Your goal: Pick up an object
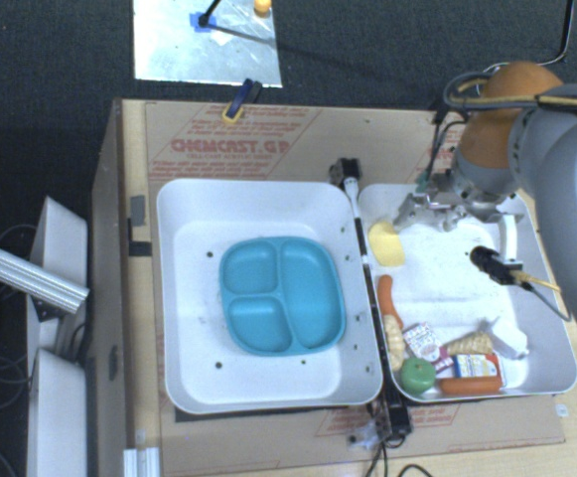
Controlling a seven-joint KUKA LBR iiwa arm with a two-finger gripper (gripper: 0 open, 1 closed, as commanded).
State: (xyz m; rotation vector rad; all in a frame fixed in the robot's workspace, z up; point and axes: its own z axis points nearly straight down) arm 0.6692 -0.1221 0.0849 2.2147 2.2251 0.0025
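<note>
Bench (238, 142): brown printed board under both bins. Arm (566, 167): grey, orange band up top, comes in from the right over the far right corner of the right bin.

Left bin (184, 229): holds a blue divided plate (280, 294), roughly centred, lying flat.

Right bin (447, 271): all the pickable items are in here, bunched along the left wall and the near edge.

Gripper (432, 210): low over the far end of the right bin. Claw state: cannot tell from this angle. Nothing visibly held.

Items, big to small:
- yellow lump (387, 244) at the left wall, nearest the gripper, just apart from it
- orange stick (385, 296) along the left wall, just below the yellow lump
- red stick (472, 387) lying along the near edge
- small carton (478, 366) right behind the red stick
- green ball (417, 374) in the near left corner
- tan wedge (470, 344) and white piece (507, 343) behind the carton
- red-white packet (422, 340) above the green ball
</note>
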